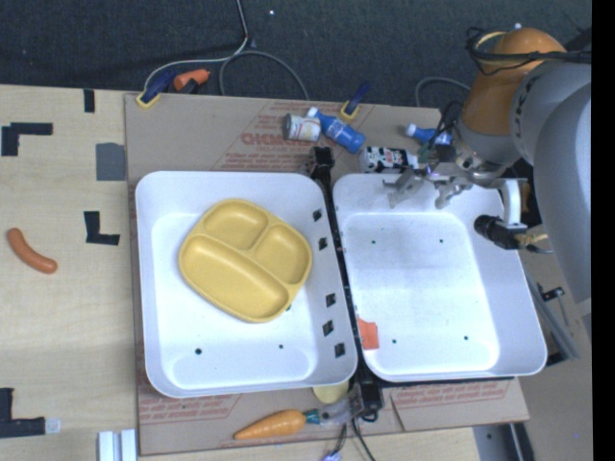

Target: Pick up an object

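The gripper (428, 188) hangs over the far rim of the right bin (509, 353), its two fingers spread apart with nothing between them. Going left to right: a sausage (32, 251) lies on the bench well left of the bins, out of easy reach. In the left bin (154, 257) sits the yellow tray (247, 257), the one large object to pick, lying flat in the middle with bare white floor all round it, widest along the near side. Its low, broad shape is the likely trouble: fingers closing on its flat top would probably slip off, so a grasp would need the raised rim or a divider ridge. A carrot (272, 424) lies just outside the near wall of the left bin. The divider (332, 277) between the bins stands in the way of any low sideways move toward the tray; the gripper would have to rise first or it could catch on that wall. A small orange piece (367, 334) rests on the right bin's floor against the left wall, so close that one finger could strike the wall. The rest of that floor gives open room to descend.
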`<move>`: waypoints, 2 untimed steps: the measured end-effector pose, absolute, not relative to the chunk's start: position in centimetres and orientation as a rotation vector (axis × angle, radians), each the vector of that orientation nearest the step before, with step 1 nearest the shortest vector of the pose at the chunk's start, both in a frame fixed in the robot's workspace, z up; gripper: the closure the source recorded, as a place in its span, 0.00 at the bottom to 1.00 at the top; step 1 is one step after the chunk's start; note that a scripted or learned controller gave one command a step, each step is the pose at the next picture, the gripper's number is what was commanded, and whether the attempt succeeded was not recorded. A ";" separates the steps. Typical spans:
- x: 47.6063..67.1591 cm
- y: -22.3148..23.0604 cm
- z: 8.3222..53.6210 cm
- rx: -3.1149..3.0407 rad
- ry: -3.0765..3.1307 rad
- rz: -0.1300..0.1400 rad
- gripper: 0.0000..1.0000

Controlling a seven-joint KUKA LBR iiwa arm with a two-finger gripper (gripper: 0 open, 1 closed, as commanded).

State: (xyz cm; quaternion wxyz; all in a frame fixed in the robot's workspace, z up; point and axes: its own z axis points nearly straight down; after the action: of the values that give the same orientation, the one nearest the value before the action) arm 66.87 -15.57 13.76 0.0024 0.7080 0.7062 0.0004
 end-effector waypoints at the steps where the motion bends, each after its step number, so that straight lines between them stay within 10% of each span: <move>1: 58.6 -10.7 8.4 2.217 2.220 0.000 0.00; 2: 67.2 -10.2 8.5 2.213 2.222 0.006 0.00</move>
State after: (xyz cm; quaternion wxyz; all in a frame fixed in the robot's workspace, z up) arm 67.18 -10.16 8.51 0.0029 0.7057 0.7085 0.0020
